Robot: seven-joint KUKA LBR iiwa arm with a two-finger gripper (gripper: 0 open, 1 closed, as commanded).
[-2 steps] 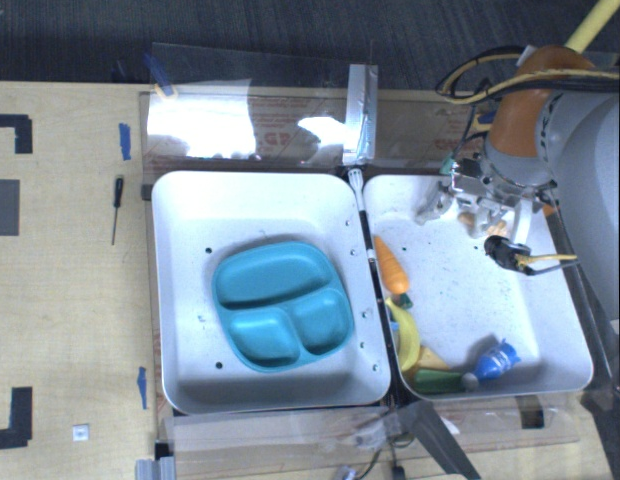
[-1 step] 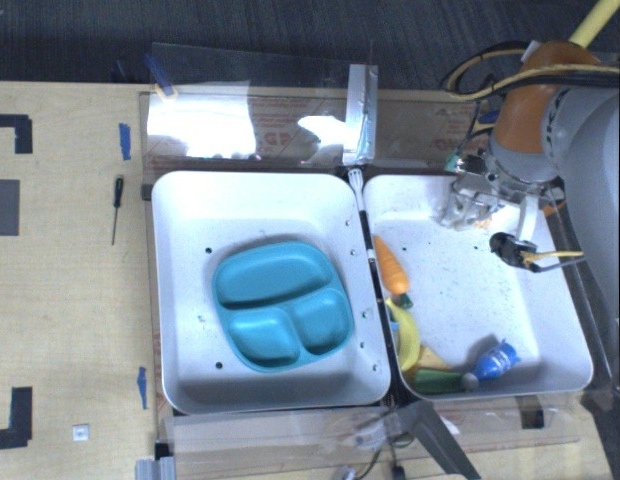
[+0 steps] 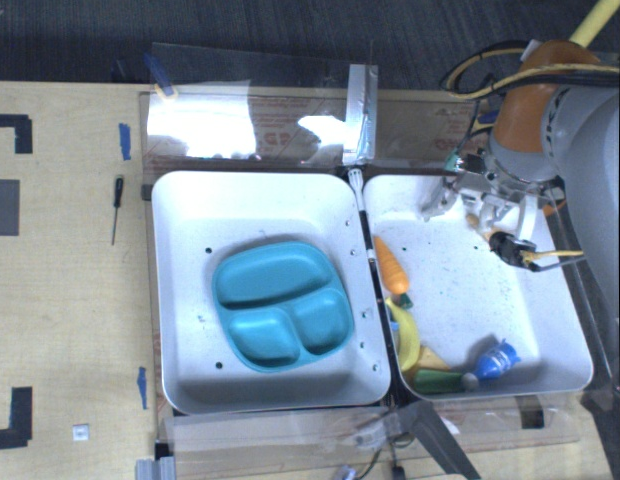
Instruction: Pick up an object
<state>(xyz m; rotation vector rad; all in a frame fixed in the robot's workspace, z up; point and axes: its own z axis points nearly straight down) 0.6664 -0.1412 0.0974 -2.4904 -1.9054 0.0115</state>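
- At the right edge of the frame I see the arm (image 3: 590, 158), a thick grey casing.
- An orange band (image 3: 525, 118) rings it above the wrist.
- Black and yellow cables (image 3: 480, 68) loop at upper right.
- My pincer (image 3: 487, 211) is pale metal with dark fittings.

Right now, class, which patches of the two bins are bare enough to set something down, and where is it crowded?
Left bin: a bare strip along its far wall, beyond the blue divided tray. Right bin: open floor mid-bin, between the carrot and its right wall. Crowded: its near-left corner, with banana and blue bottle.
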